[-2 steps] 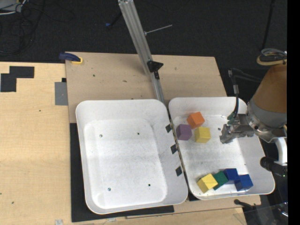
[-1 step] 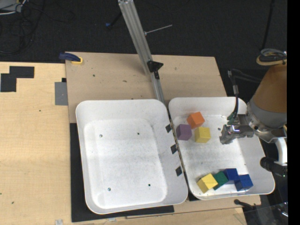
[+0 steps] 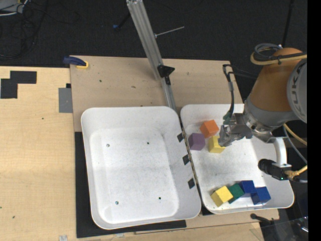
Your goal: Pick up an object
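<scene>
Two shallow white bins side by side on the wooden bench: left bin (image 3: 100, 122) and right bin (image 3: 261, 177), rims nearly touching along a seam marked by small black clips. Wide bare floor across the left bin. Right bin more crowded, with open floor through its middle, between an upper cluster and a lower one.

Gripper (image 3: 224, 137) low over the right bin's upper part, reaching in from the right under the grey and orange arm (image 3: 273, 92). Fingertips right at the small yellow block (image 3: 215, 146), touching or just above it; cannot tell how far apart the fingers stand, nor whether anything sits between them.

Six blocks counted, all in the right bin. Upper cluster, three: orange block (image 3: 209, 128) nearest the far rim, purple block (image 3: 196, 141) just beside the seam, small yellow block to its right. Lower cluster near the front rim, three or four pieces packed together: larger yellow block (image 3: 221, 195), green block (image 3: 235, 191), blue block (image 3: 247, 187) and a second blue piece (image 3: 260, 195), possibly one shape.

One slanted aluminium rail (image 3: 145, 39) rising from behind the seam.
</scene>
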Controlling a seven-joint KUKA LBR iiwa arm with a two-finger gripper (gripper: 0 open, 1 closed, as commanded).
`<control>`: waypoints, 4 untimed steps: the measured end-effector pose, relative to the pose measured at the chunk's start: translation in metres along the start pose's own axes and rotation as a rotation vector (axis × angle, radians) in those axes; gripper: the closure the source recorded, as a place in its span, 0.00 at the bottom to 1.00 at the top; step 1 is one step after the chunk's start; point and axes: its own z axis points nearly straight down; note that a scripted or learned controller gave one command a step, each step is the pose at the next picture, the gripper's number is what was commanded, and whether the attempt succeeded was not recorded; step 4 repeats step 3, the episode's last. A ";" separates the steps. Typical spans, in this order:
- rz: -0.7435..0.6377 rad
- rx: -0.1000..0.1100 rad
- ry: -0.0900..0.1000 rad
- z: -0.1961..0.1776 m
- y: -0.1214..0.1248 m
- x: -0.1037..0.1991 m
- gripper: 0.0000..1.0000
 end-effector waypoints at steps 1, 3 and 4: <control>0.001 0.000 0.000 -0.014 0.014 0.047 1.00; 0.001 0.001 -0.001 -0.028 0.033 0.154 1.00; 0.001 0.001 -0.001 -0.028 0.033 0.154 1.00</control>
